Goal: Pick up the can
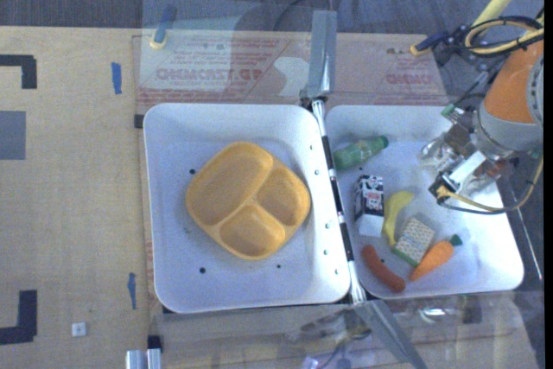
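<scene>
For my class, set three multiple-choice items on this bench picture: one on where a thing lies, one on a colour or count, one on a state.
1. Where does the yellow divided plate lie?
A. left bin
B. right bin
C. on the floor

2. What colour is the bottle in the right bin?
A. red
B. green
C. blue

3. How does the carrot rest?
A. standing upright
B. lying flat
C. hanging from the arm

Key: 1 A, the plate sits in the middle of the left bin. 2 B, the bottle near the divider is green. 3 B, the carrot lies on the bin floor beside the sausage.
</scene>
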Controlling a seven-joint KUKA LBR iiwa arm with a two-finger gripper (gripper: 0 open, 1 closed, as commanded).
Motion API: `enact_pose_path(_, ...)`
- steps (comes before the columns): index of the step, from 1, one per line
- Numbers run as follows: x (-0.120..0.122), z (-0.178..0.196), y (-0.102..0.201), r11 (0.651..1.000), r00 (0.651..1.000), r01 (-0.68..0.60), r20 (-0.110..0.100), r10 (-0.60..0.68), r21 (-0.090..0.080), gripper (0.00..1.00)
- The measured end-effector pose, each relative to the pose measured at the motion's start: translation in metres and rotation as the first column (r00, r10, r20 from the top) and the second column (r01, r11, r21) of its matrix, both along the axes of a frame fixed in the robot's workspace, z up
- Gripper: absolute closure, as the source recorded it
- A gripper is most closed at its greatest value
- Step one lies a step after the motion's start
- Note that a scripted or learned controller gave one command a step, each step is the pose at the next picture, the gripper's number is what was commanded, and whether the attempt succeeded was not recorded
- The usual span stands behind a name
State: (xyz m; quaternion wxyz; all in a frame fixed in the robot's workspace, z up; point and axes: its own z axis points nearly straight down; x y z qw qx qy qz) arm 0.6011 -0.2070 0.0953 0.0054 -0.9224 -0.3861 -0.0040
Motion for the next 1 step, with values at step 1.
enact_pose_path(1,-0.093,-0.0065,0.0547,0.994,0.994,-0.108,0.003,0.108,-0.012,0.0)
